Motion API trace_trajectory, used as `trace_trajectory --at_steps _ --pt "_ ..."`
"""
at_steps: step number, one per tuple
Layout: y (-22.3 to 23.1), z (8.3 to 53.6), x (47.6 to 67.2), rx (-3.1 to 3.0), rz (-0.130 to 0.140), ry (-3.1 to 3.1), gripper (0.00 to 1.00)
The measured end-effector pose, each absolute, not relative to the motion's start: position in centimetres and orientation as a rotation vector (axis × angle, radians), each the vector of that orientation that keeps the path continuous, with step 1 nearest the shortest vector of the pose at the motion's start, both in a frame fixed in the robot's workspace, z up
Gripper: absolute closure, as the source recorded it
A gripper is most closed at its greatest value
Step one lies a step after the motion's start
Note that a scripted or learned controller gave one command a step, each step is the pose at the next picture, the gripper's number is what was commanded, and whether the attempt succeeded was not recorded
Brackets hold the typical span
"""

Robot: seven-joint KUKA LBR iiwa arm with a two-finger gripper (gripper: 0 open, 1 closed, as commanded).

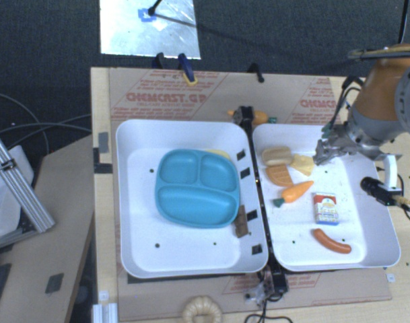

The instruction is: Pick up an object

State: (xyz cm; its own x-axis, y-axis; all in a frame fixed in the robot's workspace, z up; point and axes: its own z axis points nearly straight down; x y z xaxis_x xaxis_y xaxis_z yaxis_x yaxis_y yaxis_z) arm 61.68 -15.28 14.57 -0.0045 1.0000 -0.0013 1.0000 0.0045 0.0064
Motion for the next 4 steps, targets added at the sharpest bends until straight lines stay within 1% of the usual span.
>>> trace_trajectory --at_steps 1,2,3,4 --pt "-15.7 20.8 62.2 2.213 0.005 2.223 1.0" --pt "-15.7 22.6 62.3 2.213 0.004 2.224 1.0" --pt "-9.8 23.2 61.0 2.214 0.001 2.228 1.0" --pt "-5.1 23.9 59.7 2.212 0.002 2.231 1.0"
